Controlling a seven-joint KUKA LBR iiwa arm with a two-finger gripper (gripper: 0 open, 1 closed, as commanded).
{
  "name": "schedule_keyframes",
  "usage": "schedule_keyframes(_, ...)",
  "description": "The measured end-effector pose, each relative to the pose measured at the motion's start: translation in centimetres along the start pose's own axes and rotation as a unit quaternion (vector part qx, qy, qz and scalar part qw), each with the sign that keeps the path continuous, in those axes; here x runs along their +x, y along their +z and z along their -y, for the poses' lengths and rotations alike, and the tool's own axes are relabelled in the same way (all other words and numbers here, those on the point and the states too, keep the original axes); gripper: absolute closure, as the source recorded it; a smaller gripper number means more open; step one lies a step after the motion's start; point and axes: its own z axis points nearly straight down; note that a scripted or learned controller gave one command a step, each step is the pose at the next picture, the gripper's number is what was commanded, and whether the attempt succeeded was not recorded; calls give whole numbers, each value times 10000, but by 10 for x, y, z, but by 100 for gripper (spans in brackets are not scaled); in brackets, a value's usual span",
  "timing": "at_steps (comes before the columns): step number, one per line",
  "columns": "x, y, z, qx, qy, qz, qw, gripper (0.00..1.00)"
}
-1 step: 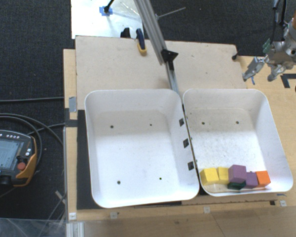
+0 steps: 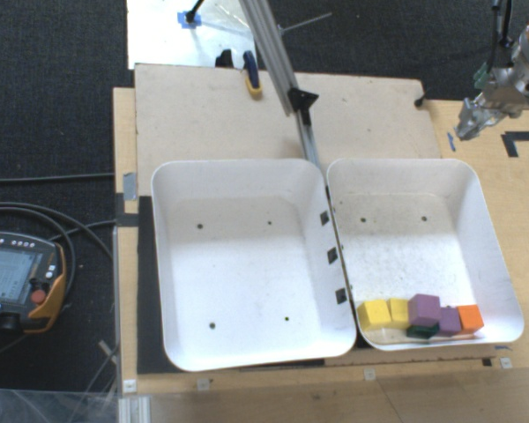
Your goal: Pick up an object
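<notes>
my gripper [image 2: 473,123] hangs at the upper right of the frame, above the bench beyond the right bin's [image 2: 485,203] far rim; whether it is clenched or released i cannot tell. the blocks sit along that bin's lower edge: two yellow blocks [image 2: 383,313], a purple block [image 2: 426,307], a dark green block [image 2: 421,330], and an orange block [image 2: 470,317]. the left bin [image 2: 163,236] lies beside it.
</notes>
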Motion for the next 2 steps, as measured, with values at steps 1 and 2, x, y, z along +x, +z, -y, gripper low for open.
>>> schedule_keyframes(1, 0, 1, 0, 6, -7, 2, 10000, 0)
schedule_keyframes(2, 0, -12, -1, -21, -27, 14, 10000, 100)
